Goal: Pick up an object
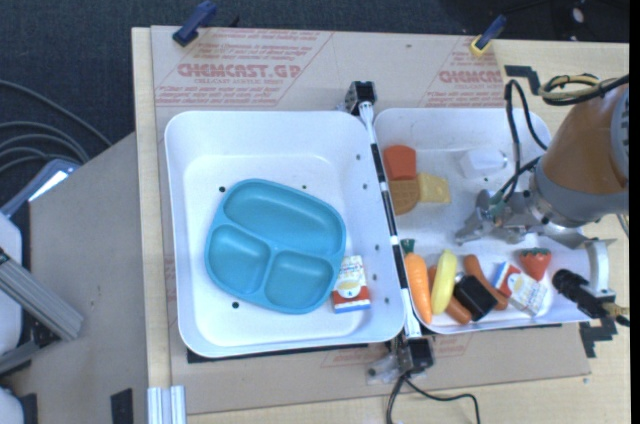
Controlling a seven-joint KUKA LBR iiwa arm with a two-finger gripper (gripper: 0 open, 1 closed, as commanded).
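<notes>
In the right bin you have an orange block [400,161] above a tan wedge [420,191], and along the near wall a carrot [418,288], a banana [443,281], a black piece [474,296] and a strawberry [537,263].

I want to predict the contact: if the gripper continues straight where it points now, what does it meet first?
The gripper points toward the view's left, low over the right white bin. First would probably be the pale yellow flat block or bare floor; depth is unclear.
</notes>
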